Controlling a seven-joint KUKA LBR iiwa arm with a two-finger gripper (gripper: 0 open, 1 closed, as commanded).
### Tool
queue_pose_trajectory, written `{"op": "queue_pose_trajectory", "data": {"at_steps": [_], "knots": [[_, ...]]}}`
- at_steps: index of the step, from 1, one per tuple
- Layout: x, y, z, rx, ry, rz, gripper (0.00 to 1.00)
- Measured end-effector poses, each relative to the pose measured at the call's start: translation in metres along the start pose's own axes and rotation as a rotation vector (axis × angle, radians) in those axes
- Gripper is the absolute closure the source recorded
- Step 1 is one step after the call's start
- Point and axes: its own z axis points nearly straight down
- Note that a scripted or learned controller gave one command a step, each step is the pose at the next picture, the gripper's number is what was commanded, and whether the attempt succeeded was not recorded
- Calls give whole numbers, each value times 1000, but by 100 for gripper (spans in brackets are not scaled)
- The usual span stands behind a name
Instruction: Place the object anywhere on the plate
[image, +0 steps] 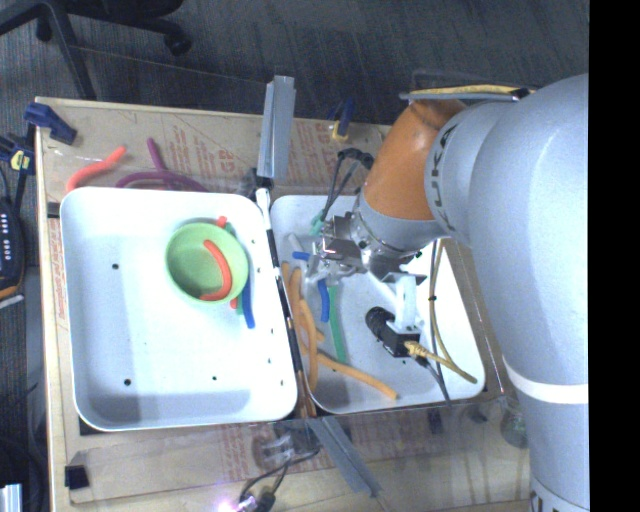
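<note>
Wrist low over the right shallow white bin (455, 385), among loose rubbery strips.
Whether my jaws (322, 262) are parted or holding anything, I cannot tell; the round green plate (190, 262) sits in the left white bin (120, 340), a red strip (222, 265) apparently already on it. Tangled strips could snag or slip free.

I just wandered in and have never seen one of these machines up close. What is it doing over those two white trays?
A grey robot arm reaches in from the right, with its gripper low over the right bin, among a jumble of thin orange, green and blue pieces. The left bin holds a green plate that already has a red piece lying on it and a blue piece beside its edge. Whether the gripper has hold of anything cannot be seen from here.
</note>
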Motion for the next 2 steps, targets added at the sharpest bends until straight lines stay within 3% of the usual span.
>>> {"op": "queue_pose_trajectory", "data": {"at_steps": [1,2], "knots": [[63,6,-115,-5,-2,-260,100],[63,5,-114,-5,-2,-260,0]]}}
